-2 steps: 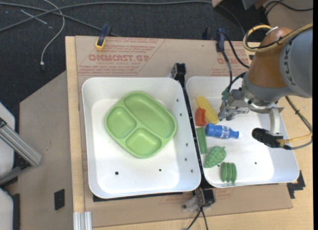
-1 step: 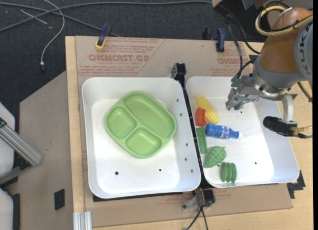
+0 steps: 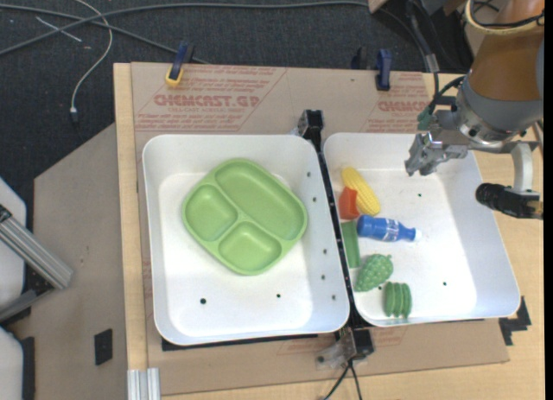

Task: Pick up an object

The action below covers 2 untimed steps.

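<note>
The gripper [image 3: 423,161] hangs over the right bin's [image 3: 471,277] far end, its grasp impossible to tell, while toy food [image 3: 373,234] lies bunched along the near-left wall, within reach.

Green divided plate [image 3: 244,214] smooth matt plastic; white bins [image 3: 164,243] glossy plastic; bench board [image 3: 259,96] matt printed cardboard.

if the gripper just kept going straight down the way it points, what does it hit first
Most likely the bare white floor of the right bin. The gripper points down near the bin's far side, with the yellow corn off to its left. Depth is hard to judge from this slant.
</note>
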Each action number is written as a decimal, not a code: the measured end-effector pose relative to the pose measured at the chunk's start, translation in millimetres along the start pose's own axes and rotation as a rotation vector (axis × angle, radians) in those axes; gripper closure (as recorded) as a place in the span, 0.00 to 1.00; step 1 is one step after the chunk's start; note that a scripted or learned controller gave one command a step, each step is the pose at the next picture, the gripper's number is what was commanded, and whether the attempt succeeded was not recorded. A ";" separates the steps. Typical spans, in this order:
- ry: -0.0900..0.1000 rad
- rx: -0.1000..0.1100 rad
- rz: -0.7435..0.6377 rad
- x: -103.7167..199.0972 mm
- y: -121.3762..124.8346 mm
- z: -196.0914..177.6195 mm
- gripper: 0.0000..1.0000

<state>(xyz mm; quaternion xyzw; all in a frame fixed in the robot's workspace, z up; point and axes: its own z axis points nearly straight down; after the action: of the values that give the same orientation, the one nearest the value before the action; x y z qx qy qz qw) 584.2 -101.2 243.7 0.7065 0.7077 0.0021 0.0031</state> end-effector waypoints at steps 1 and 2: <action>0.002 0.003 -0.005 56.3 22.3 -0.8 1.00; 0.003 0.005 -0.005 118.4 32.3 9.2 1.00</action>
<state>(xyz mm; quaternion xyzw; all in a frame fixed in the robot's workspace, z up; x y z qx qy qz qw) 616.3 17.3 234.6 0.7046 0.7096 0.0014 0.0001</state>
